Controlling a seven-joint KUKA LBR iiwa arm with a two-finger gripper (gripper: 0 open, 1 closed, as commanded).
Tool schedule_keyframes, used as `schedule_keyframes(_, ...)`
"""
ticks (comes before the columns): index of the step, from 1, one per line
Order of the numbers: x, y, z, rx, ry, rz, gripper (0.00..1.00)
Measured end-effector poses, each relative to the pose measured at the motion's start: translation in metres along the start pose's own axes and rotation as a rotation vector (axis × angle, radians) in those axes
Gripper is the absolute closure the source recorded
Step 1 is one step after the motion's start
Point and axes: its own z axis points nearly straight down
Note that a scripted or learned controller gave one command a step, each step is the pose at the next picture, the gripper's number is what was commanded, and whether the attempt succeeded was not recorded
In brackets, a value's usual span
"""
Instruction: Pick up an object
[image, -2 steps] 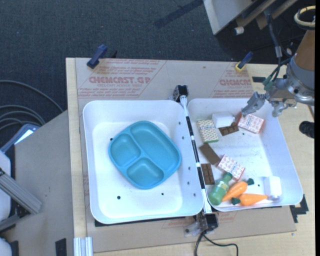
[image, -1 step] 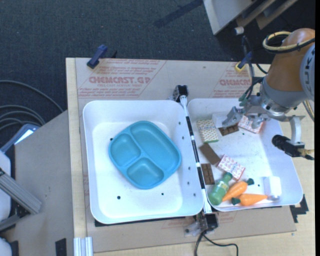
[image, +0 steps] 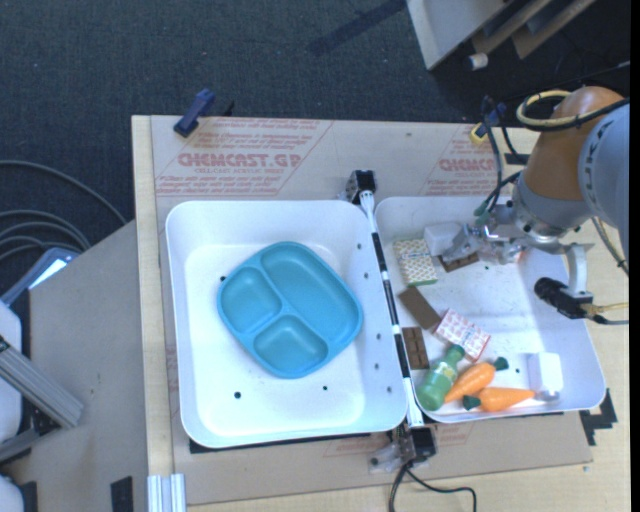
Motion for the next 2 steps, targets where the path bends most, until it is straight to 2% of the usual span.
schedule_keyframes(1,-0.013,0.025,0.003,0.049,0.026,-0.007,0.0)
schedule_keyframes(2,-0.029,0.025,0.003,0.05,0.038,-0.008,0.0)
